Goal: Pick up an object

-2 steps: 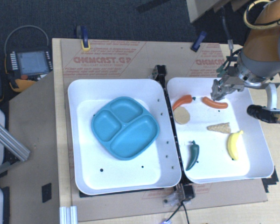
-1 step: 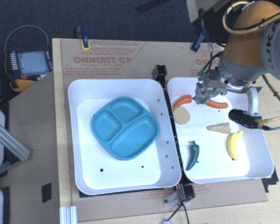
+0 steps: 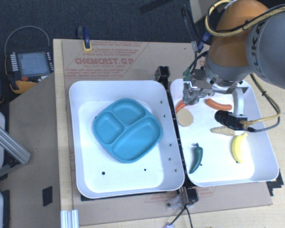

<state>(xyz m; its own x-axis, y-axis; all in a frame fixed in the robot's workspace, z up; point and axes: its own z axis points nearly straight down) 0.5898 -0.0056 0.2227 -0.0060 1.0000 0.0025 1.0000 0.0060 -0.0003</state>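
Approach step: the hand (image 3: 192, 98) hangs just beside the tan disc (image 3: 185, 118); whether it is released or clenched cannot be told. Next move likely requires centring over that disc, then descending

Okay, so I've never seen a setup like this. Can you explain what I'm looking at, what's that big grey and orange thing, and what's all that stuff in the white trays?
The big grey and orange thing is a robot arm reaching in from the right. At its end sits a gripper, its tool for grabbing things. A single camera fixed above the bench looks down at a slant. The left bin holds a blue divided plate. The right bin holds a banana, a green pepper, a tan round disc and a reddish sausage. The gripper hangs over the right bin's far left corner. I cannot tell whether it holds anything.
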